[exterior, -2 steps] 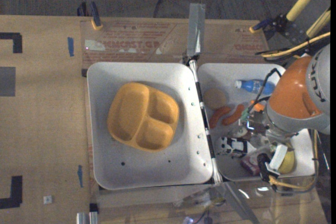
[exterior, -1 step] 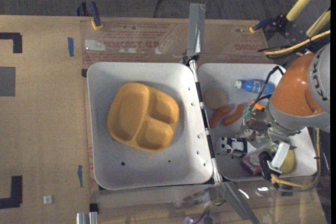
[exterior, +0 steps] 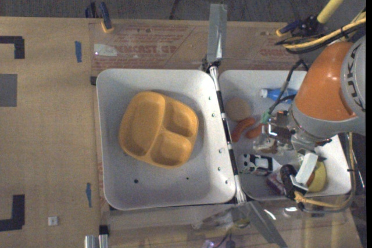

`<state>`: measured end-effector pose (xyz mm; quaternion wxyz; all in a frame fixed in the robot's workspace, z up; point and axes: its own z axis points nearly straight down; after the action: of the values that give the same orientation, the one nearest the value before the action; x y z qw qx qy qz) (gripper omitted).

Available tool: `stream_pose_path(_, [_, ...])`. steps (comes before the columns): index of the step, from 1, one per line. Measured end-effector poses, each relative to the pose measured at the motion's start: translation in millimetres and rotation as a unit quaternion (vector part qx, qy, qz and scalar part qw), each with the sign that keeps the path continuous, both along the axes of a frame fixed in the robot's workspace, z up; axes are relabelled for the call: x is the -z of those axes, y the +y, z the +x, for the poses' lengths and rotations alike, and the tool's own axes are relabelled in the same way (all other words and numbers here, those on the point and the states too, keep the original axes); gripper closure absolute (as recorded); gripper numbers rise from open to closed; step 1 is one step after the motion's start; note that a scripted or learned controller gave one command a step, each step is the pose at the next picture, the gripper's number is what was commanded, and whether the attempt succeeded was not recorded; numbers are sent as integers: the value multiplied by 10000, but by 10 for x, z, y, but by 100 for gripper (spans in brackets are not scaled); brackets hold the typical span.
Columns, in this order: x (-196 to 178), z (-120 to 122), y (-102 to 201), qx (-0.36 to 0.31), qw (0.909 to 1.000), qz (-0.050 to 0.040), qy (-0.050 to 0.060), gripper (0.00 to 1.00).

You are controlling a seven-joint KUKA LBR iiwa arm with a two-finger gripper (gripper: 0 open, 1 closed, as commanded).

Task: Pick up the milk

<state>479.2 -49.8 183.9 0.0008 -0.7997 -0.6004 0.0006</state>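
Observation:
The milk (exterior: 256,162) looks like a small white carton with black patches, lying near the front left of the right bin (exterior: 340,151). My gripper (exterior: 269,137) hangs over the middle of that bin, just behind and slightly right of the carton. Nothing shows as held in it. The grey arm with its orange band (exterior: 321,90) covers the bin's right half.
In the right bin also lie a beige round item (exterior: 238,108), a red-orange item (exterior: 244,128), a blue-and-white bottle (exterior: 272,92), a dark purple item (exterior: 279,180) and a yellow banana (exterior: 319,178). The left bin (exterior: 116,183) holds a yellow divided plate (exterior: 158,129).

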Motion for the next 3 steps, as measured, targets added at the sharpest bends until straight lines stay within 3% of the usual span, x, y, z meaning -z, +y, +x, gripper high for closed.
stream_pose_path(1, [-201,328,682,551,9985,-2,0,100])
stream_pose_path(2, [-201,328,681,552,9985,-4,2,0])
stream_pose_path(3, [-802,1159,318,1502,9886,-8,-5,0])
